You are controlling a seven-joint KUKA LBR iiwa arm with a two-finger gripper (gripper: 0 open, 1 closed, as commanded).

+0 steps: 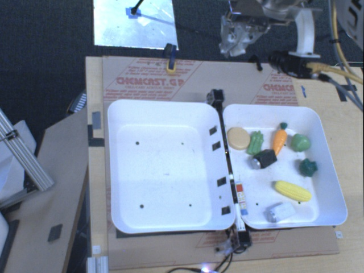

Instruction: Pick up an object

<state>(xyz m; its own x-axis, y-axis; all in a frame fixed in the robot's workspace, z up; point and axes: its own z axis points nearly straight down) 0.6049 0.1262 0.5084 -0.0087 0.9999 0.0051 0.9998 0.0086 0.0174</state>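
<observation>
The right bin point(327, 152) holds several small toys: a tan round biscuit point(239, 138), a green pepper point(255, 141), an orange carrot point(279, 139), a light green piece point(300, 142), a dark green piece point(307, 166), a black and grey block point(264, 159), a yellow corn cob point(293, 191) and a white block point(281, 211). My gripper point(234, 45) hangs high above the bench, beyond the far edge of the bins, well away from all the toys. Nothing shows between its fingers.
The left bin point(116, 152) sits beside the right one, joined by a black clip strip point(226, 164). A reflective square plate point(134, 15) lies at the back left. Cables and a black fitting point(290, 62) run at the back right.
</observation>
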